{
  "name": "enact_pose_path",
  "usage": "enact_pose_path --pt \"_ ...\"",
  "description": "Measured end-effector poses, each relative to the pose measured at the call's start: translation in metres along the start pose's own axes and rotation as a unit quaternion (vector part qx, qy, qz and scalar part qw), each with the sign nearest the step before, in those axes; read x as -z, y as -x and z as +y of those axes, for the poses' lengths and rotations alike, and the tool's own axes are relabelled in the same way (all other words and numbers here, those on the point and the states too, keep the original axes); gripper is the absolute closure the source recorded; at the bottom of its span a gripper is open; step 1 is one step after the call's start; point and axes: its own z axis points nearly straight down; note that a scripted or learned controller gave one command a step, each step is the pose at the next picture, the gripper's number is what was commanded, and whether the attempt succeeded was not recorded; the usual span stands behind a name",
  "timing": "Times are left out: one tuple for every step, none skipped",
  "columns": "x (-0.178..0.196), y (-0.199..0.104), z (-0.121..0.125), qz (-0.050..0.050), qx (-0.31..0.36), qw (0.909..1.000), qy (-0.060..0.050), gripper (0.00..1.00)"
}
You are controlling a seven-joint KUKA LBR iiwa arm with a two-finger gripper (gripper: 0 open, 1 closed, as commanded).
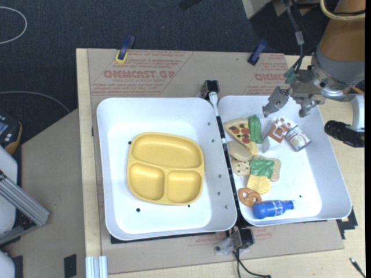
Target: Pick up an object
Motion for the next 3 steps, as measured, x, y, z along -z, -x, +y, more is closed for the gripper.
enact_pose_path --pt "0.007 0.000 0.002 -0.001 0.001 1.0000 0.006 0.00" --pt "-0.050 0.002 -0.007 0.000 0.000 1.0000 0.003 0.00" --pt "-0.115 0.003 -0.007 0.000 0.001 1.0000 0.003 0.00"
